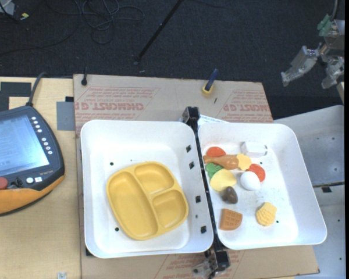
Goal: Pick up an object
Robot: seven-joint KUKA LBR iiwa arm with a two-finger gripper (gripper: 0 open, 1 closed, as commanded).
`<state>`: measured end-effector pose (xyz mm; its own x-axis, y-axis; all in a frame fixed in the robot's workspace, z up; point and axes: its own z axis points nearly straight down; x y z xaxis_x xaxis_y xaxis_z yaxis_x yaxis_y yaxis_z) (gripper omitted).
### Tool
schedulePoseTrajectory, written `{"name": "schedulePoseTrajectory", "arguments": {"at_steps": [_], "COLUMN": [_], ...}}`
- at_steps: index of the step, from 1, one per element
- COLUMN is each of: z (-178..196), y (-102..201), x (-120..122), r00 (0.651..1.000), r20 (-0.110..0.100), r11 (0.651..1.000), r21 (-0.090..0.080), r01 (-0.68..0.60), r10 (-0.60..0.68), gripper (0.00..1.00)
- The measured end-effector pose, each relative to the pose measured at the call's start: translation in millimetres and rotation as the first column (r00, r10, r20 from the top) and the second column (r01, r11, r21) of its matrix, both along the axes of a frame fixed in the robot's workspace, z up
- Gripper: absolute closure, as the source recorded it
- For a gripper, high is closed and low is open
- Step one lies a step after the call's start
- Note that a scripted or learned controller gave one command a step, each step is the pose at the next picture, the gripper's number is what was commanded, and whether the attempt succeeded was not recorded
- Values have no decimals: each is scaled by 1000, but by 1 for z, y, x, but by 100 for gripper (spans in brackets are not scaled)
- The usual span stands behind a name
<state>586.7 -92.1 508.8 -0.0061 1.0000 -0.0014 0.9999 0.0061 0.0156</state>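
Gripper (311, 65) was seen far right, well clear of bins; finger state couldn't be told. White egg (249, 181) in right bin (302, 156): judged light, stiff, slippery; best pinched across its middle.

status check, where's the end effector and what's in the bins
End effector up at far right, off the bins, nothing seen in it. Toy food pile in right bin, untouched. Yellow divided tray in left bin. No obstruction over the pile.
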Motion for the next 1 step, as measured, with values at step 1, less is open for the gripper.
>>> {"name": "schedulePoseTrajectory", "arguments": {"at_steps": [1], "z": [-1], "y": [0], "x": [1], "r00": [1000], "r20": [-21], "r11": [1000], "r21": [0], "r01": [-2], "r10": [2], "gripper": [100]}}
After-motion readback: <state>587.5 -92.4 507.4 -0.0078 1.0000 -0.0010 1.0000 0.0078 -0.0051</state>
